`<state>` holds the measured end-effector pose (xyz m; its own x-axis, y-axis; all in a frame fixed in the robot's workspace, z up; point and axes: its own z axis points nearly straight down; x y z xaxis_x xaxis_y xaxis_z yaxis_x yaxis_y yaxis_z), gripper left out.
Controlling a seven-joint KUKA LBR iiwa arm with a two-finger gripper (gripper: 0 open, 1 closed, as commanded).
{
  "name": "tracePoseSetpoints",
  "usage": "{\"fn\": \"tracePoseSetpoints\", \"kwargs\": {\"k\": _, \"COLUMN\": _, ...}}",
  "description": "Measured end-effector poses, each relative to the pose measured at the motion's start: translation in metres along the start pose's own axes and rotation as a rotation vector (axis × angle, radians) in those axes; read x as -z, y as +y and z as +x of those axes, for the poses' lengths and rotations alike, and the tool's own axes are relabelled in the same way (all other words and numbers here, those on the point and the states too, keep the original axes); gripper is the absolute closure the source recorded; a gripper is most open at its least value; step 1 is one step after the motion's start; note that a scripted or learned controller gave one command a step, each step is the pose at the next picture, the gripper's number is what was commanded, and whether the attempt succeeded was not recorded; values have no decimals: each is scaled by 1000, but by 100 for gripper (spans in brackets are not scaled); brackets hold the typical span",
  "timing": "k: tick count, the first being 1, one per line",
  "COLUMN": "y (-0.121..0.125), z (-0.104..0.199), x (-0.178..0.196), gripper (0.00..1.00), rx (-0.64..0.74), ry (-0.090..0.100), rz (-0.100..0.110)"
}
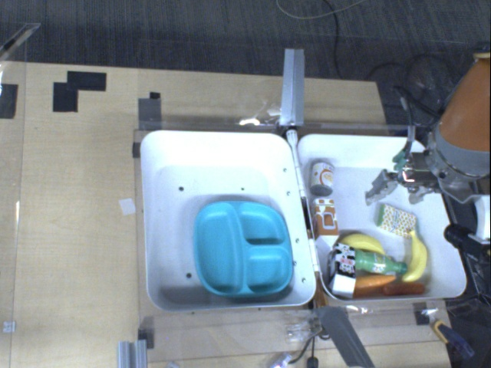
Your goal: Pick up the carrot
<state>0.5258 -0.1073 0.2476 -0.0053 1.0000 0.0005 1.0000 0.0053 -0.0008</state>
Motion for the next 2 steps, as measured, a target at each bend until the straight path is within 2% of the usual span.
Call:
{"fn": "tracePoseSetpoints", "kwargs": {"k": 1, "y": -1, "z": -53, "x": 124, "gripper": 0, "rx": -4, "ry": -2, "rz": -5}}
{"fn": "tracePoseSetpoints", "kwargs": {"k": 2, "y": 0, "z": -52, "x": 134, "gripper": 100, "rx": 2, "ry": -3, "rz": -6}}
